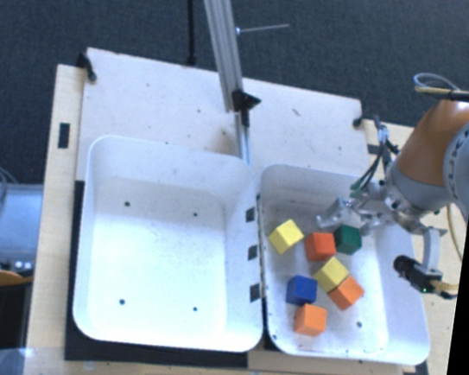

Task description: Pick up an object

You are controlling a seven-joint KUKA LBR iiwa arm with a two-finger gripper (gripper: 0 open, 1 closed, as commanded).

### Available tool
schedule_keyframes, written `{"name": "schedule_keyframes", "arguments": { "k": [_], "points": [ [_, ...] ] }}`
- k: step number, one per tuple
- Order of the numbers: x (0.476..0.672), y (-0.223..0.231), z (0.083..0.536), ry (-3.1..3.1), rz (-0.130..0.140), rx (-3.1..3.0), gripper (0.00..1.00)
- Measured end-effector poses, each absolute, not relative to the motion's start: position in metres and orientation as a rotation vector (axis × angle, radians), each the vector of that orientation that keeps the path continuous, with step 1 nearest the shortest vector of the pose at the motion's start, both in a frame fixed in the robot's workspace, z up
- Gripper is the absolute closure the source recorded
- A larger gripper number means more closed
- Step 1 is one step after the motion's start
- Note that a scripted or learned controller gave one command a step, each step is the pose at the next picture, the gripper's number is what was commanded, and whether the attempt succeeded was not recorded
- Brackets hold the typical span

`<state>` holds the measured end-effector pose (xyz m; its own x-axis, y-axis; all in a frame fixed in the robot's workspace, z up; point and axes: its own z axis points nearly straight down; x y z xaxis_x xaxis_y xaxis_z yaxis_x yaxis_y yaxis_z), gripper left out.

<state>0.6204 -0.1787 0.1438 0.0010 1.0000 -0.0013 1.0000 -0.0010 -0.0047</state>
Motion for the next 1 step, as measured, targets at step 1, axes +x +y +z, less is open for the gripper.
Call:
{"name": "schedule_keyframes", "arguments": {
  "k": [1],
  "points": [
    [0.6228,-0.1806,0.1213,-2.224,-0.004,-2.231,0.0]
  ]
}}
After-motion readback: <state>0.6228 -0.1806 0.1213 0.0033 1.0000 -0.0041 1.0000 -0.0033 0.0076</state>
